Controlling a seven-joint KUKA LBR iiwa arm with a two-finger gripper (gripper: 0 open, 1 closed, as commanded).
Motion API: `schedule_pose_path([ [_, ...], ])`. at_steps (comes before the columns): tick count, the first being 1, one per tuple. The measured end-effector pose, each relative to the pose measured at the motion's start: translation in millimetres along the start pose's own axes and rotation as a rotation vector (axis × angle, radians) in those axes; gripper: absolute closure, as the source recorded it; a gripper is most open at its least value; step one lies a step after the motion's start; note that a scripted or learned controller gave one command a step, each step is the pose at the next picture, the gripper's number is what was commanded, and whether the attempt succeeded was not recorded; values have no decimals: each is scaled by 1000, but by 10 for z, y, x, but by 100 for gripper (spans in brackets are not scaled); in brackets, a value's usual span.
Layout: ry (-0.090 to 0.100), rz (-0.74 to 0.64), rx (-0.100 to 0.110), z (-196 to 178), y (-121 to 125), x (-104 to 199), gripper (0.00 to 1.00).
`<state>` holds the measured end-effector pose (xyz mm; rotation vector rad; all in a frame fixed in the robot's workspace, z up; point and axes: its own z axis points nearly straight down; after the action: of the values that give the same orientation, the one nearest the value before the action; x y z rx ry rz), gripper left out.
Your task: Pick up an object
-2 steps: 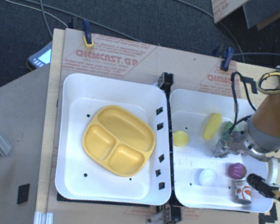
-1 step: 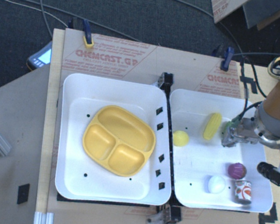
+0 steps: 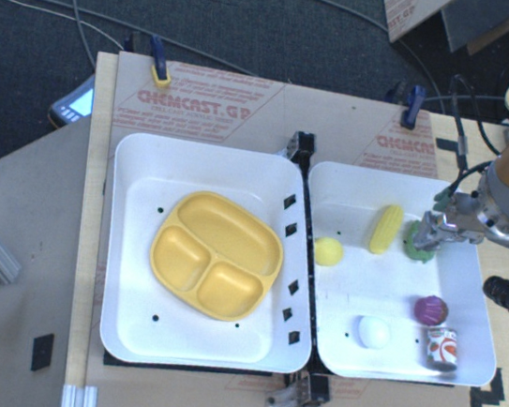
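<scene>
The right bin (image 3: 456, 375) holds several small objects: a yellow corn cob (image 3: 385, 229), a yellow ball (image 3: 328, 251), a white egg-like object (image 3: 373, 332), a purple object (image 3: 430, 310), an orange-and-white can (image 3: 442, 349) and a green object (image 3: 419, 241). My gripper (image 3: 433, 229) reaches in from the right and sits low over the green object at the bin's far right side. Part of the green object is hidden by the gripper.
The left bin (image 3: 128, 226) holds a yellow divided plate (image 3: 216, 255). A black divider with clips (image 3: 297, 252) runs between the bins. Clamps (image 3: 160, 68) hold the cardboard backing at the far edge. Cables cross the dark floor beyond.
</scene>
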<state>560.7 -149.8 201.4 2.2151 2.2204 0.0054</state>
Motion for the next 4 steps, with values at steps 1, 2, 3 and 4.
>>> schedule_pose_path([
  [1,0,1,1,-348,14,0,100],
  [2,4,-2,9,-283,-133,474,100],
  [3,4,-3,8,-382,-186,984,100],
  [4,5,-4,10,-260,-225,1546,100],
])
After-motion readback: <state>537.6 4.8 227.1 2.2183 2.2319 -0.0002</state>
